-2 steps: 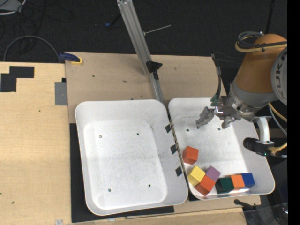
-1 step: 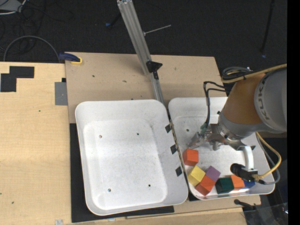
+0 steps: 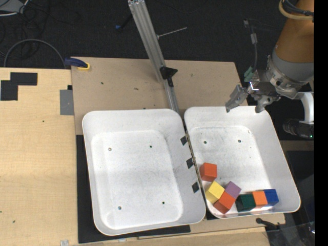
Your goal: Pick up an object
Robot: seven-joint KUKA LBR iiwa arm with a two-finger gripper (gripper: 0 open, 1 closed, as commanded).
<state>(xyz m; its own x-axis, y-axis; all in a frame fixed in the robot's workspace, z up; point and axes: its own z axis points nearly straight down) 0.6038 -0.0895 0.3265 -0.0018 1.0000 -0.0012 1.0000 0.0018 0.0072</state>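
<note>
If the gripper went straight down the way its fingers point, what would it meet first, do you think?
Probably the far rim of the right-hand shallow white bin, which the open two-finger gripper hangs above; depth is unclear from this slant.

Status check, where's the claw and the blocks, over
Claw open, holding nothing, over right bin's far edge. Blocks clustered at near corner. Nothing in the way.

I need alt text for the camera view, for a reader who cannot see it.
The end effector hangs open over the far edge of the right bin, holding nothing. Coloured blocks cluster in that bin's near corner, beside the left bin.
</note>
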